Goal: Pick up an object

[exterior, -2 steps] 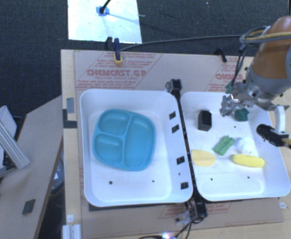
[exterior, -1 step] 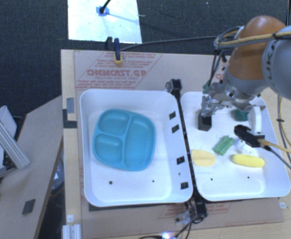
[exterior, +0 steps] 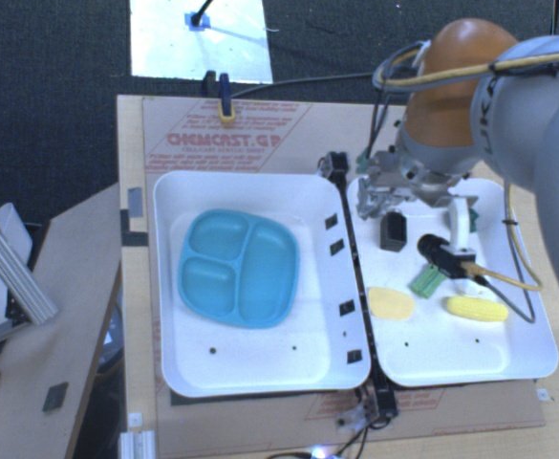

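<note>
A cardboard-topped counter [exterior: 231,142] carries two shallow white bins side by side. The grey arm [exterior: 537,113] reaches in over the right bin [exterior: 508,352]. Its gripper [exterior: 379,199] hangs low near that bin's back corner, beside the divider. Whether the gripper is open or closed cannot be told from this angle.

The left bin [exterior: 260,371], across the divider from the gripper, holds a blue divided plate [exterior: 239,266]. Nearer the camera than the gripper lie a yellow corn-cob toy [exterior: 477,309], a pale yellow disc [exterior: 391,303] and a green block [exterior: 428,280]. A small dark block [exterior: 392,230] sits just below the gripper (probably the target, judging by nearness). Nothing is visibly held.

The risk is that the dark block is small and lies near the divider. A descent slightly off line could nudge it aside or clip the bin wall, and the gripper would come up with nothing.
</note>
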{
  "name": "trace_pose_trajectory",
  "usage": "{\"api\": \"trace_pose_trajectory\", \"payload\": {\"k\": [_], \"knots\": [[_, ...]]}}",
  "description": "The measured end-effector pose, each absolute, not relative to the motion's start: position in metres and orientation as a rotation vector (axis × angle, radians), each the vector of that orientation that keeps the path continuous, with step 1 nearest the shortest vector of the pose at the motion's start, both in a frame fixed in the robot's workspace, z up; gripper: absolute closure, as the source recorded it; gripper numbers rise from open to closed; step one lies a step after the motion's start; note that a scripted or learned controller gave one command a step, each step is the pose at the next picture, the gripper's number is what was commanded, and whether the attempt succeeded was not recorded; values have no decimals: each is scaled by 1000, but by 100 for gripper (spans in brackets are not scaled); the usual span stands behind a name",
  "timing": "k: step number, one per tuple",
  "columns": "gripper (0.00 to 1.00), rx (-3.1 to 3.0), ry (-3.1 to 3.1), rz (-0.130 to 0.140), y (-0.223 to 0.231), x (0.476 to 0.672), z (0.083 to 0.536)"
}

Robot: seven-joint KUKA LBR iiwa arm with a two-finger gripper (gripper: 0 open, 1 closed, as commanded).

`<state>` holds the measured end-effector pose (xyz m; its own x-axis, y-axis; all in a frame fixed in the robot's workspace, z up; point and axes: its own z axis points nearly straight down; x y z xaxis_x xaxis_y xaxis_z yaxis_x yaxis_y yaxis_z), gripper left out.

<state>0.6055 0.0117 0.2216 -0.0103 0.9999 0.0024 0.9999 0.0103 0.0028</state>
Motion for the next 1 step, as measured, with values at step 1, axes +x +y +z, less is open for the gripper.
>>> {"api": "trace_pose_trajectory", "payload": {"k": [1], "knots": [[100, 2211, 2232, 4, 61, 606, 215]]}}
